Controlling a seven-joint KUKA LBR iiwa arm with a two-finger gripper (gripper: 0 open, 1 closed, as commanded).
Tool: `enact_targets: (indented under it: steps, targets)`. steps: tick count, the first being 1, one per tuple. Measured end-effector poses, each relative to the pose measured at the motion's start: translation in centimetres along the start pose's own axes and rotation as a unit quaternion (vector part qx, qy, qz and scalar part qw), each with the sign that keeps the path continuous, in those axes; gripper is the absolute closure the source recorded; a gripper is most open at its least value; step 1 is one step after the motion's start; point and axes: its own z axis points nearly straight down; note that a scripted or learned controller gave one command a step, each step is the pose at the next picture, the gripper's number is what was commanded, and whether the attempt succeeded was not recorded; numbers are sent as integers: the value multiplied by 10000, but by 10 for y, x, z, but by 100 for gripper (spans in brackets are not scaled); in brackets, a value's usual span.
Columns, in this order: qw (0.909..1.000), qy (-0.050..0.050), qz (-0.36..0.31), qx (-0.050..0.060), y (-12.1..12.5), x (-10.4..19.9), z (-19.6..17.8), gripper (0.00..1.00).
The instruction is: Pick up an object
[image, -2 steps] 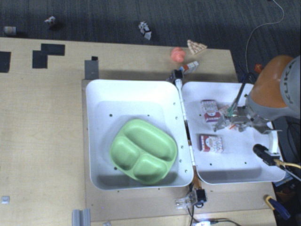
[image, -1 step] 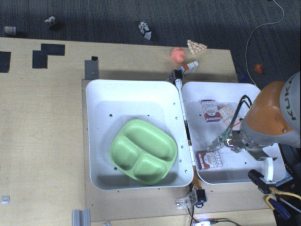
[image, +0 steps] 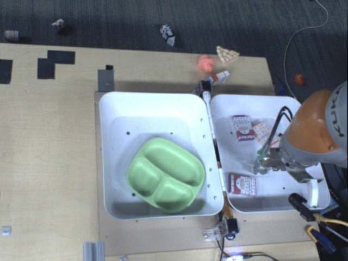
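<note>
This place looks like a robotics lab or a test room, not a home. A pale wooden desk (image: 49, 145) carries two shallow white bins, the left bin (image: 109, 145) and the right bin (image: 228, 110), set side by side and fixed with small brackets. An industrial arm (image: 312, 129), grey with an orange band, reaches in from the right. Cables (image: 321, 23) run over a dark carpet floor (image: 136, 10), and more wires (image: 321, 224) hang at the desk edge. Black tape marks (image: 54, 63) sit on the desk. Small stray things, such as a pink ball (image: 205, 63), lie about.
</note>
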Motion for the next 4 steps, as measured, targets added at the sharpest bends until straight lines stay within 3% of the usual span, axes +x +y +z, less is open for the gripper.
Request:
enact_targets:
  steps: [1, 2, 3, 4]
  targets:
    - [10000, 16, -12, 56, 91, 21, -54, 100]
    - [10000, 15, -11, 70, 90, 20, -53, 0]
    - [10000, 4, -15, 13, 151, 29, 11, 0]
    - [10000, -13, -47, -38, 154, 28, -3, 100]
